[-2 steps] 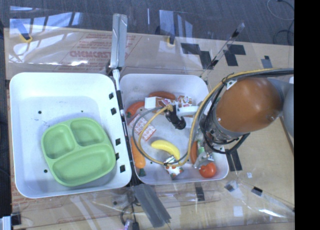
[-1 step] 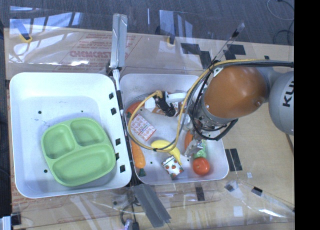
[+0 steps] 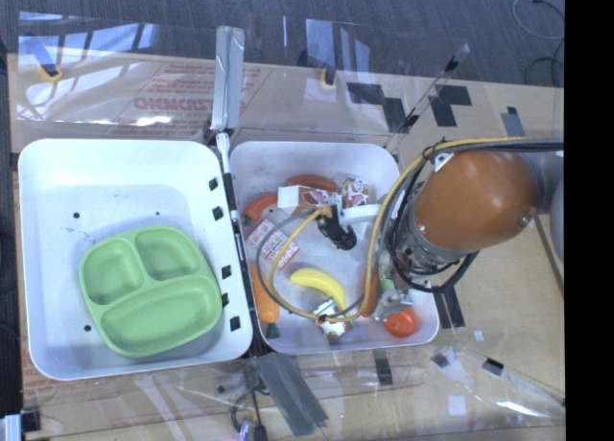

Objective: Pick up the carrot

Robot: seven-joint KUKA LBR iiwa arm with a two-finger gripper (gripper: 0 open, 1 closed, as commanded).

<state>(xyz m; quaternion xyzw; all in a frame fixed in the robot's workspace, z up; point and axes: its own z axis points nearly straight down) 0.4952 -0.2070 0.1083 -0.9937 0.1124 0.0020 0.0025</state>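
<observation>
My arm (image 3: 470, 201) hangs over the right bin (image 3: 288, 153). I cannot tell how my gripper (image 3: 384, 300) stands. The carrot (image 3: 268, 307) lies by the left wall, near the banana (image 3: 319, 285). It looks hard, light and smooth. I would grab its thick middle.

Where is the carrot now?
The carrot lies in the right bin, at its lower left corner against the left wall, left of the banana.

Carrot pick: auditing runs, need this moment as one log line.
carrot: right bin, near-left corner, lying free | gripper: low over bin's near-right | banana: between them
</observation>
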